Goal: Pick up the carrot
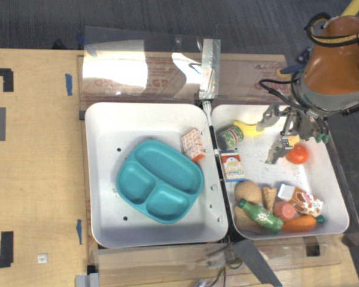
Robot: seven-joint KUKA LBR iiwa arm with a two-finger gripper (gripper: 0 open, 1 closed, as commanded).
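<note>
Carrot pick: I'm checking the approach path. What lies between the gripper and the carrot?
In the camera view, the tomato beside the gripper, then bare bin floor, then the small packets above the carrot.

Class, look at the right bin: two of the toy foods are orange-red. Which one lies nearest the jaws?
The round tomato, just beside the gripper near the bin's far side. The long carrot lies in the pile at the near edge.

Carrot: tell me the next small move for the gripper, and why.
Probably shift the gripper toward the bin's near edge before descending. It hangs over the far half of the right bin, beside the tomato, while the carrot lies at the near edge, wedged among the green bottle and other toys.
</note>
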